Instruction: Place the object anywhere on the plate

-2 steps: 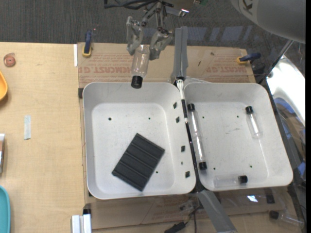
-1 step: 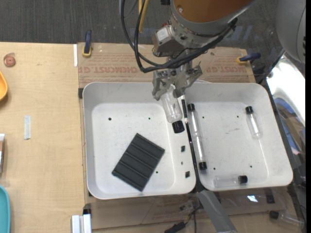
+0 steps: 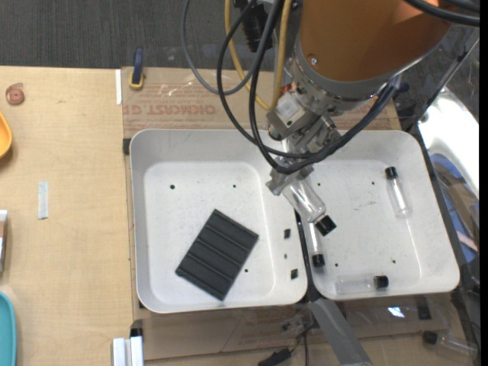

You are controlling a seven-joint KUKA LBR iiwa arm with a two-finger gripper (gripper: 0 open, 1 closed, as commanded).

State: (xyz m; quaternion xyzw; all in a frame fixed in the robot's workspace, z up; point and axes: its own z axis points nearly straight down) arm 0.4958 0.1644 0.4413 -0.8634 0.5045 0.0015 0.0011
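Gripper (image 3: pixel 292 180) above clear tube (image 3: pixel 306 200)

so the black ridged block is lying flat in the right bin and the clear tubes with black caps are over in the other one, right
Not quite. The camera view shows the black ridged block lying flat in the left bin, not the right one. The clear tubes with black caps are in the right bin, so they are indeed in the other bin.
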